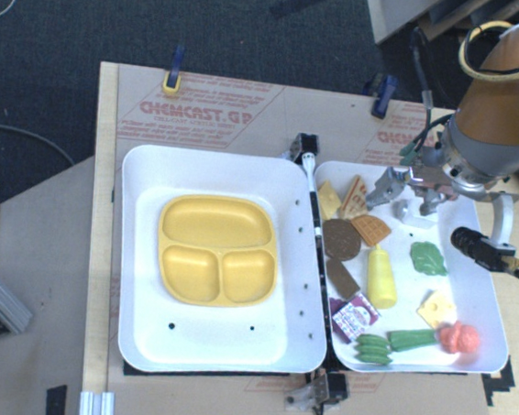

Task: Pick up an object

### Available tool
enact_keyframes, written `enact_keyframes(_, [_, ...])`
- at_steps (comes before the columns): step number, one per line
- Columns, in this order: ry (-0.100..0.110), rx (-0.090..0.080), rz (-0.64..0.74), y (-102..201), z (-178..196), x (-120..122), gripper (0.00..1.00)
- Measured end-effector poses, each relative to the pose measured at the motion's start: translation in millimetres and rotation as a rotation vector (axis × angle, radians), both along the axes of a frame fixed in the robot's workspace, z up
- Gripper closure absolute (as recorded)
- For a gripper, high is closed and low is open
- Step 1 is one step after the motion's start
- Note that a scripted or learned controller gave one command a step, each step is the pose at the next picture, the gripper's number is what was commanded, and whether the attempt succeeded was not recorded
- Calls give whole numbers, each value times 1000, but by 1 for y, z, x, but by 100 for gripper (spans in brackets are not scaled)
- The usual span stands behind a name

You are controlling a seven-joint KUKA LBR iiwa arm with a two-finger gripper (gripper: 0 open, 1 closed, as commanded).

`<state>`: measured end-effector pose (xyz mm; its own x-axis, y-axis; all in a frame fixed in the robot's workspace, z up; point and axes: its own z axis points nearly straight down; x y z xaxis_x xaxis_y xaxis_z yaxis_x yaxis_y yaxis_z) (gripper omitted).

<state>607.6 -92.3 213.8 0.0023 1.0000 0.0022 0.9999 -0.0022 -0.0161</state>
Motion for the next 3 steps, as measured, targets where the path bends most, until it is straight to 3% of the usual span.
enact_keyframes(1, [-15, -1, 2, 0, 8, 3, 0])
enact_keyframes(3, [-10, -1, 2, -6, -98, 0, 0])
